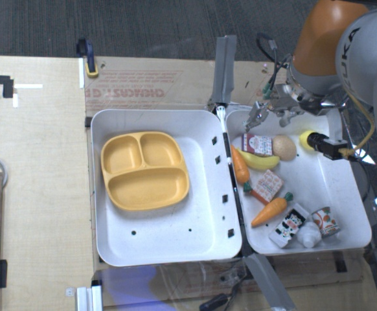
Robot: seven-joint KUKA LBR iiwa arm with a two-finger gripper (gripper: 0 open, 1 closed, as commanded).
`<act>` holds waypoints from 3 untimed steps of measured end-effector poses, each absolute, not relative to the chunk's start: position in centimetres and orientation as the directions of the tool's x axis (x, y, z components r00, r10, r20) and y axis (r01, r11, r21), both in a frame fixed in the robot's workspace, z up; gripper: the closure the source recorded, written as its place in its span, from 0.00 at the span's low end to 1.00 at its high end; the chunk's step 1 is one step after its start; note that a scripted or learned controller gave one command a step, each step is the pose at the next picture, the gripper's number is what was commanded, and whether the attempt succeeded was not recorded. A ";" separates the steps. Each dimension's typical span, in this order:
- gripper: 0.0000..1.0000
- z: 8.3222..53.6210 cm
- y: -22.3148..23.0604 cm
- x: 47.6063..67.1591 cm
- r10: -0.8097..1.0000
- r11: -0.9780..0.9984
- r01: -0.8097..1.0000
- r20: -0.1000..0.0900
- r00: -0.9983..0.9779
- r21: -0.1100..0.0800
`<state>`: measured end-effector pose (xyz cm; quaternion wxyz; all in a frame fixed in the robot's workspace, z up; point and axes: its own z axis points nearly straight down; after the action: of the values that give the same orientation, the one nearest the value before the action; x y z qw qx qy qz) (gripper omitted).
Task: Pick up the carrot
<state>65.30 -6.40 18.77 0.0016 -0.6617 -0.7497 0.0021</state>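
- Two carrots [269, 211] [240, 165] lie in the right bin [344, 193] (one against its left wall).
- One gripper [261, 113] hangs over the bin's far-left corner, nothing between its fingers.

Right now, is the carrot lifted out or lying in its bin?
Lying in: the carrot rests on the right bin floor, apart from the gripper at the bin's far edge.

Orange carrot [269, 210], yellow tray [145, 170], white bins [169, 248].

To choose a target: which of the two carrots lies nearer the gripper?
The carrot against the right bin's left wall, beside the banana; the other carrot lies lower.
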 end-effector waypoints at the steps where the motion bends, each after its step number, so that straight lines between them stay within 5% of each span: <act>1: 0.00 18.7 -6.2 61.8 0.936 0.353 0.936 0.002 -0.353 -0.007; 2: 0.00 18.7 -2.5 52.3 0.977 0.211 0.977 0.002 -0.211 -0.009; 3: 0.00 18.7 -1.6 55.9 0.958 0.286 0.958 0.001 -0.286 -0.008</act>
<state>55.87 -1.60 18.70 0.0028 -0.5974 -0.8020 0.0027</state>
